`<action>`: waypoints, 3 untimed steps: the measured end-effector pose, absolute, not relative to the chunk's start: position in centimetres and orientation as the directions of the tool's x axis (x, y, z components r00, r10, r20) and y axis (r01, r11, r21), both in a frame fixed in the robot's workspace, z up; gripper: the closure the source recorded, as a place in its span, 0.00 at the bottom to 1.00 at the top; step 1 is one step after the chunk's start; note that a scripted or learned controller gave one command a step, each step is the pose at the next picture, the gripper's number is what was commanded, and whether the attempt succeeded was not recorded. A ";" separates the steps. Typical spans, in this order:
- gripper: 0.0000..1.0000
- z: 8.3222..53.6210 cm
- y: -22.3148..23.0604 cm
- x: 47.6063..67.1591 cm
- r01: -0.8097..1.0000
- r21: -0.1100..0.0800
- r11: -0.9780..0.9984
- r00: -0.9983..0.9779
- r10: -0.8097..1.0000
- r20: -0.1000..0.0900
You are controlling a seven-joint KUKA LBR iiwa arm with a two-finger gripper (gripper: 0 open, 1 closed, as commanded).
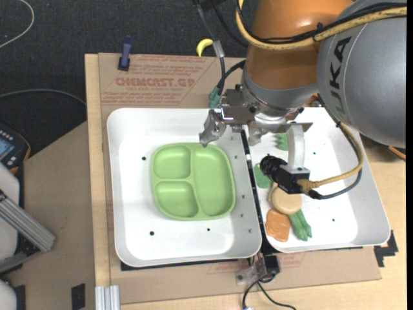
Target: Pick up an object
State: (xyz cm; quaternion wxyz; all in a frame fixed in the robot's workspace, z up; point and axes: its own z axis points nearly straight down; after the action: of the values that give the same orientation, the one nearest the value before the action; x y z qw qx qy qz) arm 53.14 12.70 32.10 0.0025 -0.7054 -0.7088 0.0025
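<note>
Camera view: nothing picked up yet.
Gripper (pixel 231 134) hangs at the bins' shared edge, fingers apart and empty; green plate (pixel 192 181) lies in left bin (pixel 129 173), toy food (pixel 279 225) in right bin (pixel 361 218).

Green divided plate (pixel 192 181) flat in left bin (pixel 124 173), tan disc (pixel 286 203), perhaps touching orange block (pixel 277 225), right bin (pixel 361 202)
</note>
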 end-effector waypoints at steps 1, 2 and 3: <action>1.00 33.5 12.4 53.3 1.000 0.001 0.001 -0.001 1.000 0.000; 1.00 51.5 15.3 48.3 1.000 0.020 0.006 -0.006 1.000 0.009; 1.00 42.8 18.1 47.8 1.000 -0.009 0.003 -0.003 1.000 -0.003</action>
State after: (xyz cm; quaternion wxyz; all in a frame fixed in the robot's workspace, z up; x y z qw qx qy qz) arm 47.82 18.14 42.76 0.0023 -0.7060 -0.7082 0.0042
